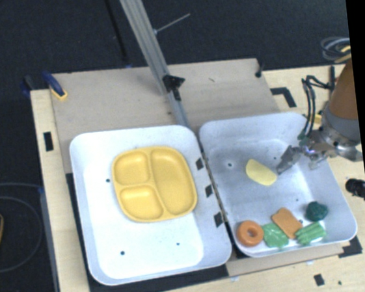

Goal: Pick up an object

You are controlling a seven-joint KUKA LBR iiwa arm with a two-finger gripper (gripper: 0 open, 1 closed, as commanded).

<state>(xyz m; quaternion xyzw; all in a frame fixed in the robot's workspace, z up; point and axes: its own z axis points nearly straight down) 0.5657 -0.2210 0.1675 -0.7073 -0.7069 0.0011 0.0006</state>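
The right bin [234, 136] holds a pale yellow lump [261, 172] near its middle. Along its front edge lie an orange ring [249, 232], a light green piece [275, 237], an orange block [286, 222], a green ridged piece [310, 233] and a dark green ball [317, 210]. My gripper [295, 157] reaches in from the right over the bin's right side, just right of the yellow lump. Nothing shows between its fingers.
The left bin [102, 249] bears a yellow divided plate [154, 182]. A slanted metal pole [146, 41] rises from behind the two bins. Dark cables [312, 104] hang by the arm at the right.
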